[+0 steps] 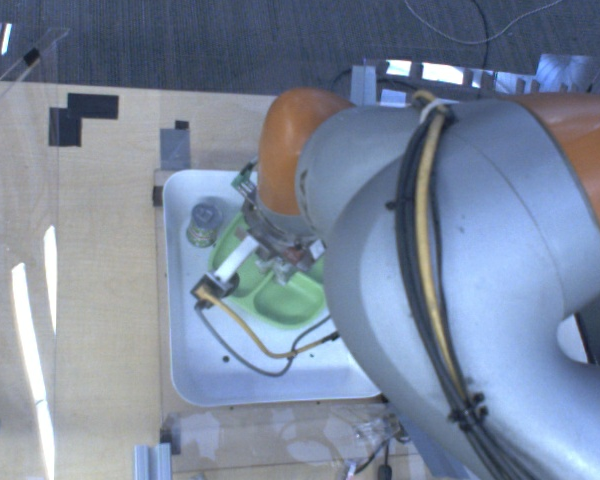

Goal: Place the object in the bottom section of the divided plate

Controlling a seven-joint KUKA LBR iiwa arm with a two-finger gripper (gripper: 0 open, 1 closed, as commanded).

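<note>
Camera view: gripper [280, 264] low over green divided plate [280, 303] in white bin [195, 368], placing step.
Cannot tell finger state; small can [204, 222] near bin's far-left corner; release only over bottom section.

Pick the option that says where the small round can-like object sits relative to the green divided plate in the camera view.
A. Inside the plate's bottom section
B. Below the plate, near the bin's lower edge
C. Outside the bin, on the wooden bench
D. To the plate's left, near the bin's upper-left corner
D. The can-like object stands on the white bin floor, left of the green divided plate, near the bin's upper-left corner.
</note>
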